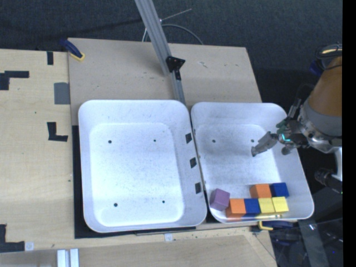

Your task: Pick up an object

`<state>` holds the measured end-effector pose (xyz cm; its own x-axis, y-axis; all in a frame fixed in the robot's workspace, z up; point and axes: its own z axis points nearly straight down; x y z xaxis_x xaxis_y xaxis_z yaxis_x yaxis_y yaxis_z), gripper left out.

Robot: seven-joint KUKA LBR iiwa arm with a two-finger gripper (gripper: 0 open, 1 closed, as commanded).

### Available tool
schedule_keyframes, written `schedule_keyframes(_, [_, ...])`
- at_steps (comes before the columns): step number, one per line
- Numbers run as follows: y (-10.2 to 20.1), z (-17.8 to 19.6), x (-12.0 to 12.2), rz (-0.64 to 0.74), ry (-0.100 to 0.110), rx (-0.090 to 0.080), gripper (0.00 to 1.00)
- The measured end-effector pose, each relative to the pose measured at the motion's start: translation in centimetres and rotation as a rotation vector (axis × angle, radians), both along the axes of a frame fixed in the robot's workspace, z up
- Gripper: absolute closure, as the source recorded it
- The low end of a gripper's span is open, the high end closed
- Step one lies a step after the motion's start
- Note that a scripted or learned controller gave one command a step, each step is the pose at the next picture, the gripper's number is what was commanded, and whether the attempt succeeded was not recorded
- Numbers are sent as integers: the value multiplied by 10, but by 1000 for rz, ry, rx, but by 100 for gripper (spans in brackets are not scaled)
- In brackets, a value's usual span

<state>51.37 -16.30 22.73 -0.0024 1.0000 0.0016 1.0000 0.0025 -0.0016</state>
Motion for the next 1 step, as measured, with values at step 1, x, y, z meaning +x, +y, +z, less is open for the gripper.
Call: schedule_keyframes(1, [42,-75,14,1,7,1,0])
